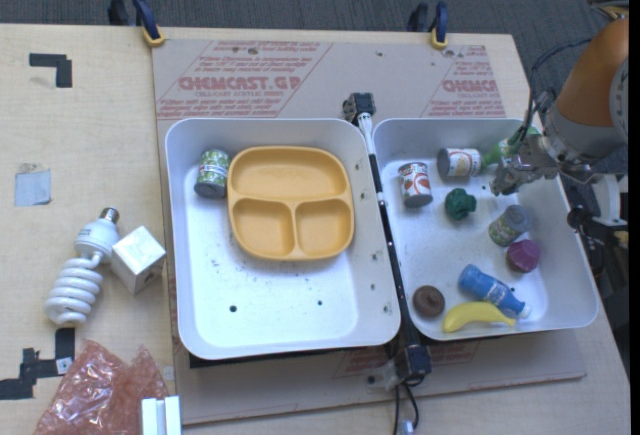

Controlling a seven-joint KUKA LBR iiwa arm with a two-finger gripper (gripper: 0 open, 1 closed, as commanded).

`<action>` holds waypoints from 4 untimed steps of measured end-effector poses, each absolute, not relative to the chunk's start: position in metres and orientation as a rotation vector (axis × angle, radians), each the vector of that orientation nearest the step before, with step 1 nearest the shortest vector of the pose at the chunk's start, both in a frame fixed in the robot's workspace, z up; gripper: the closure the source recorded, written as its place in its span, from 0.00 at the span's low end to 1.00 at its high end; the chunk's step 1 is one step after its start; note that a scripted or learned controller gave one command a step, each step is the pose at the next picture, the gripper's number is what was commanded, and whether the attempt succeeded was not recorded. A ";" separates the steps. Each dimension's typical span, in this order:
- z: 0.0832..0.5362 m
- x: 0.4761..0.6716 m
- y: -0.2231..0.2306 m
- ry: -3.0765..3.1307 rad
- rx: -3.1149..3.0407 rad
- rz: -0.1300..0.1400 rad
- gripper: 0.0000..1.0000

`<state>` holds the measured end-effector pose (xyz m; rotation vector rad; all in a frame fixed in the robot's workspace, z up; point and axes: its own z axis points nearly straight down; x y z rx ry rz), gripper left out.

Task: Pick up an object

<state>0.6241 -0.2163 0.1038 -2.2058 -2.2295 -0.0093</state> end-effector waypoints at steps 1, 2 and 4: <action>0.104 0.624 -0.216 -2.229 -2.205 -0.010 0.00; 0.093 0.659 -0.142 -2.226 -2.219 0.000 0.00; 0.198 0.659 -0.113 -2.225 -2.220 0.000 1.00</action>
